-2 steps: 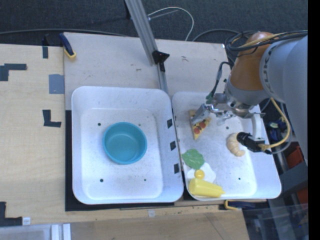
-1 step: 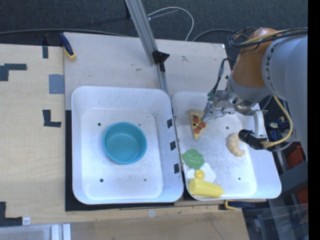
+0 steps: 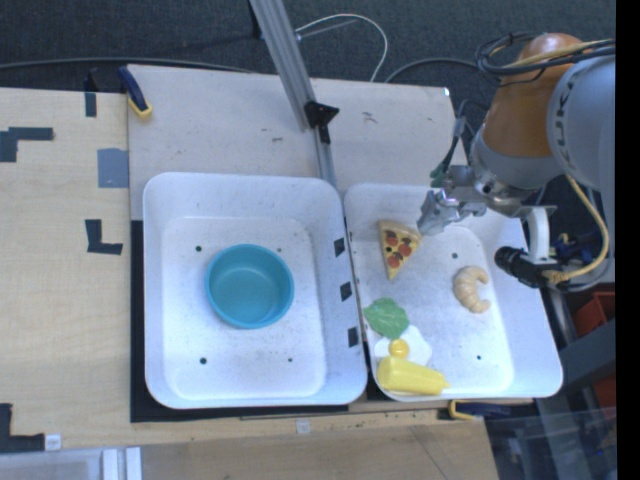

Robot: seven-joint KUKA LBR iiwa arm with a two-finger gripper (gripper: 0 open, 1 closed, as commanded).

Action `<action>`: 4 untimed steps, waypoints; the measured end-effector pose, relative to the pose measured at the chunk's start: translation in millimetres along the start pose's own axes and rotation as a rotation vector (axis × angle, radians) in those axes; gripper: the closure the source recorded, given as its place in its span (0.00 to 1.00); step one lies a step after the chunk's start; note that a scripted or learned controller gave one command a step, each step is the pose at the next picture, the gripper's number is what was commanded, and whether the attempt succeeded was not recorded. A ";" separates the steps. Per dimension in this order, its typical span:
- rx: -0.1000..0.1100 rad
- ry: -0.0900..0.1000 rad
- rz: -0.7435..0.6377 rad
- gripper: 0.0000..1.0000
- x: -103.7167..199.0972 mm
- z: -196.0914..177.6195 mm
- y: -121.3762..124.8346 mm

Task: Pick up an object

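My gripper [image 3: 434,215] hangs over the back of the right bin [image 3: 520,368], just right of a toy pizza slice [image 3: 397,247] and apart from it. Nothing shows between its fingers. A toy croissant [image 3: 471,288] lies to the right in the same bin. Toward the bin's front lie a green leaf [image 3: 386,318], a fried egg [image 3: 406,349] and a yellow piece [image 3: 411,376]. A blue bowl [image 3: 250,285] sits in the middle of the left bin [image 3: 170,208].
A grey metal pole [image 3: 290,53] slants up from the back edge between the bins. Cables trail behind the bench and at the arm's right side. A yellow and blue clamp [image 3: 135,93] sits at the bench's back left corner.
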State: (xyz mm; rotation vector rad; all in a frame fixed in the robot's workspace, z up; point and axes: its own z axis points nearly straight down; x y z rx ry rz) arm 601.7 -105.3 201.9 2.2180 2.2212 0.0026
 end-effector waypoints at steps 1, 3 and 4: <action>-0.002 0.000 0.000 1.00 0.2 -52.5 1.4; 0.006 0.002 -0.005 1.00 101.8 -40.6 24.7; 0.003 0.003 -0.006 1.00 159.3 -43.9 42.5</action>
